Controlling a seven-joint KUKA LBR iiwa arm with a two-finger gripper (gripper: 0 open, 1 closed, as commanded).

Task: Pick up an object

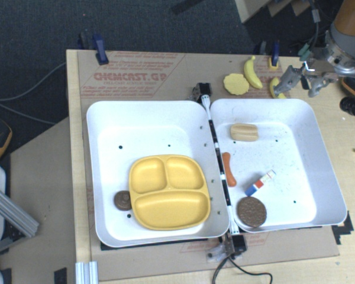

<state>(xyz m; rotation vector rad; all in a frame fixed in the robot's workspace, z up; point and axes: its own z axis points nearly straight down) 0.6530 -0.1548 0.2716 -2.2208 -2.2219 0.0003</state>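
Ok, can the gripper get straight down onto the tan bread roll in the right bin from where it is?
Probably yes. The bread roll lies alone near the right bin's far edge with nothing over it, and the gripper hovers just beyond that edge.

A flat bench topped with a tan cardboard sheet (pixel 142 73), printed with faded red lettering along its far edge, seen from above at a slant. Two shallow white plastic bins sit side by side on it, touching along their inner edges: the left bin (pixel 103 129) and the right bin (pixel 307 135). Beyond the right bin, directly on the cardboard, lie a yellow toy banana (pixel 252 73) and, just beside it to the left, a flat round yellow piece with a wavy edge (pixel 236 84). Two blue clamps grip the bench's far edge, one at the left (pixel 99 48), one at the right (pixel 274 54).
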